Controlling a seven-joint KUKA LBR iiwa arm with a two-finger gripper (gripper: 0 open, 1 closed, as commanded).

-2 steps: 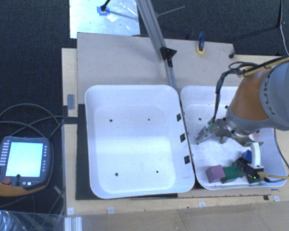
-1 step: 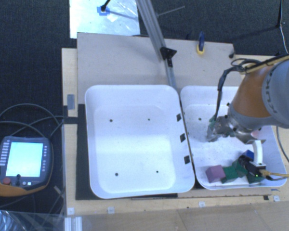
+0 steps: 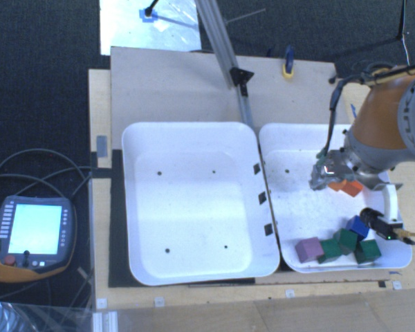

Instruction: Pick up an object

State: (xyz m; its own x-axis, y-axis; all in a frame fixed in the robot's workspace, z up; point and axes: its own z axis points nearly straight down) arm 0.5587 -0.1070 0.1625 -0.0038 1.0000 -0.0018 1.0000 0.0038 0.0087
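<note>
Gripper (image 3: 324, 177) is low in the right shallow white plastic bin (image 3: 290, 159); can't tell if it's open or closed. A small orange block (image 3: 346, 186) lies just beside it, toward the arm side, partly hidden by the wrist. Its long axis looks roughly left-right w/ slight tilt. More blocks cluster in the near corner: pink cube (image 3: 308, 248), green blocks (image 3: 344, 244), blue block (image 3: 357, 225). All look hard, matte, flat-faced.

The two white bins (image 3: 194, 206) look like smooth, faintly glossy plastic, resting on a matt, pale wooden bench (image 3: 173, 81) beside dark rough carpet (image 3: 41, 61).
</note>
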